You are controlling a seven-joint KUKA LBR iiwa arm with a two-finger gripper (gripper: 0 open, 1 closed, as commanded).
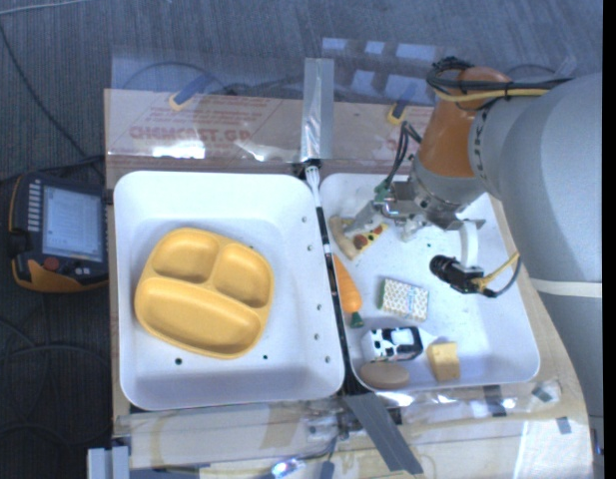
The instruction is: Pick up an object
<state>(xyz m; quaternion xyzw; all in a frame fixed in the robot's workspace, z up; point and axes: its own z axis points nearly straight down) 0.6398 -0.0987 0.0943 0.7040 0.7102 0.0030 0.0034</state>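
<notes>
Two white bins (288, 193), one yellow tray (203, 289), one carrot (347, 289), one cheese wedge (444, 359).

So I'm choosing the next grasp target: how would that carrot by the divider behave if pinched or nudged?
The carrot looks rigid, smooth and tapered, so it could slip toward its thin end when pinched. Being rounded, it may roll if nudged. It lies along the right bin's left wall, leaving the claw little room.
</notes>
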